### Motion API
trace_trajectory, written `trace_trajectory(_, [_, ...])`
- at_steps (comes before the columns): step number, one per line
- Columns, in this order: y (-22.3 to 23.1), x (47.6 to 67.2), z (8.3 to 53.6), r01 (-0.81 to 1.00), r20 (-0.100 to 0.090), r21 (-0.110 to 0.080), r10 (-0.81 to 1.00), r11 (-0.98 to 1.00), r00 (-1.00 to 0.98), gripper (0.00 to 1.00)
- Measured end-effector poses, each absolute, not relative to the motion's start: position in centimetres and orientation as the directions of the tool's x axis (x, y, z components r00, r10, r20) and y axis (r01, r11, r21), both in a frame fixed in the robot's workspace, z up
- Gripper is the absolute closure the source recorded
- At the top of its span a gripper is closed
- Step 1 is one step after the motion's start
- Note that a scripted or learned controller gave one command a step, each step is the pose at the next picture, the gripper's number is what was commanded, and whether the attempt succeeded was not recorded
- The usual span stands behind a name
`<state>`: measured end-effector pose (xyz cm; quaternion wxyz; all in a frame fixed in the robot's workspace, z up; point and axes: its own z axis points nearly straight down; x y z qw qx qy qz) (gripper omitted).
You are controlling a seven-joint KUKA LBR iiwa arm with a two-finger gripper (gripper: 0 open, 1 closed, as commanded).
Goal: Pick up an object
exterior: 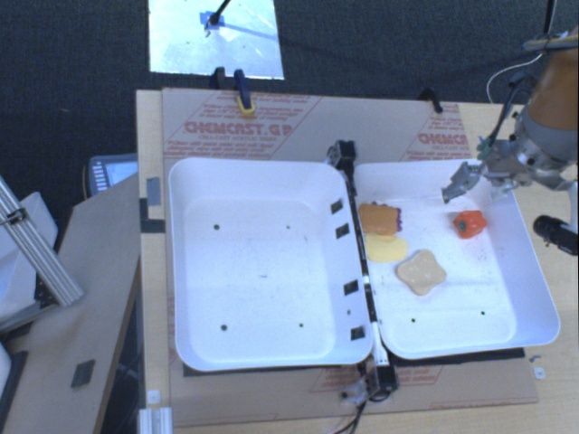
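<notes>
The right bin [534, 319] holds several small items. A red pepper-like piece [469, 224] lies near its right wall. At the left side sits an orange-brown piece with a purple edge [380, 218], with a flat yellow piece [387, 250] just in front of it and a beige lobed piece [421, 272] further forward. My gripper [469, 182] hangs over the bin's back right part, a little above and behind the red piece, and nothing shows in its grasp. The grey arm [552, 120] comes in from the upper right.
The left bin [181, 269] sits beside the right one, joined by black clips along the shared wall [353, 251]. A black part [556, 235] juts in at the right edge. Cardboard [298, 125] lies under both bins, with a blue-yellow clamp [242, 93] at the back.
</notes>
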<state>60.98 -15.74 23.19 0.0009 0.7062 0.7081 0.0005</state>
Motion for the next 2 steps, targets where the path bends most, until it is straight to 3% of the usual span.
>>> trace_trajectory(1, [-15.7,61.1,24.3,1.0,-0.001,0.006,1.0,0.006,-0.006,1.0])
trace_trajectory(2, [-5.3,57.8,33.7,1.0,0.002,0.008,1.0,0.013,-0.013,1.0])
